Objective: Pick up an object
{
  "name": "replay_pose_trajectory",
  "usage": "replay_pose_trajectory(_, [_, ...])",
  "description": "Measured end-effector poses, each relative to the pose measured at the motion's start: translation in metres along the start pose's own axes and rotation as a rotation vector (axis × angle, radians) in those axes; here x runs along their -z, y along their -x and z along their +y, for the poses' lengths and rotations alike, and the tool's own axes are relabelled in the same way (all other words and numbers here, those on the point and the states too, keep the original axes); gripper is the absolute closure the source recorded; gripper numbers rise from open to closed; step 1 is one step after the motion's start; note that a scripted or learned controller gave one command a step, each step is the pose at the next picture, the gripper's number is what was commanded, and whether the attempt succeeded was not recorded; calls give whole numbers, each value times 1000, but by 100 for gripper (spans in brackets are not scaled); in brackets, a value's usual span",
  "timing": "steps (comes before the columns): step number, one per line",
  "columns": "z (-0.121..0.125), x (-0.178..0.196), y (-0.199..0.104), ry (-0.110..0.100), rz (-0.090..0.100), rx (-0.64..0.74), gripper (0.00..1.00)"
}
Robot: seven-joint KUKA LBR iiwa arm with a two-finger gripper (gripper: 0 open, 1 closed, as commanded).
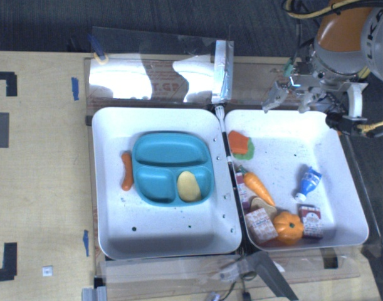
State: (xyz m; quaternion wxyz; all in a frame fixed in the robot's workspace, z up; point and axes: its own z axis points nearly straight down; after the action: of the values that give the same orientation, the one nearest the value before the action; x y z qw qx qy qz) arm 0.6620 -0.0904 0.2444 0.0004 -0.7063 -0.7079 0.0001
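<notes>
Above right bin's [341,144] far rim, arm [341,33] poised

Robot lab: taped bench [34,168], bins [110,130]

Blue tray [155,148], orange carrot [259,188]

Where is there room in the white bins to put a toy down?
The right bin has bare floor in its middle and far part, between the orange-and-green toy and the blue bottle. Its near corner is crowded around the pumpkin. In the left bin, the near strip below the blue tray is bare.
</notes>
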Motion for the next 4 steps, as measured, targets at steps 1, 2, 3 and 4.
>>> replay_pose_trajectory(1, [-84,-64,31,-5,-1,-26,0])
replay_pose_trajectory(2, [-111,-145,11,7,-2,-6,0])
replay_pose_trajectory(3, [-111,-136,11,8,-2,-8,100])
replay_pose_trajectory(4, [-111,-136,11,7,-2,-8,0])
